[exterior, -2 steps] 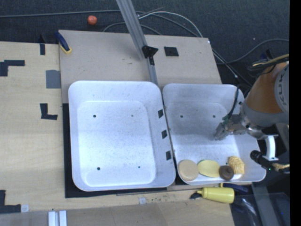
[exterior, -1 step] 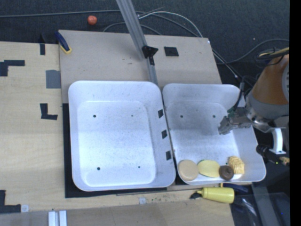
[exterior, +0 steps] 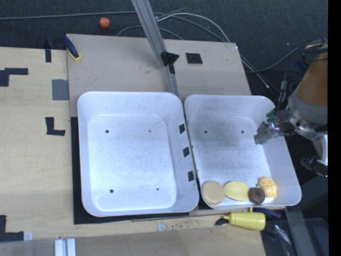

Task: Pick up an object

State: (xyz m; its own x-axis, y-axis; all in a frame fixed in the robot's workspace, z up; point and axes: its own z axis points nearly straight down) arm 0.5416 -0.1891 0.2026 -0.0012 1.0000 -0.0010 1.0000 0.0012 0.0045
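Hovering at the right side of the frame, the gripper [exterior: 264, 135] carries nothing. I cannot tell its state. The toys [exterior: 238, 191] sit at lower right in the right bin [exterior: 224, 111]. Next, I think, it must drop down there.

— Grey arm [exterior: 314, 103], rounded, with an orange band above the wrist?
— Yes. Ends in a small dark metallic gripper [exterior: 265, 134], with black cables trailing along the upper side.
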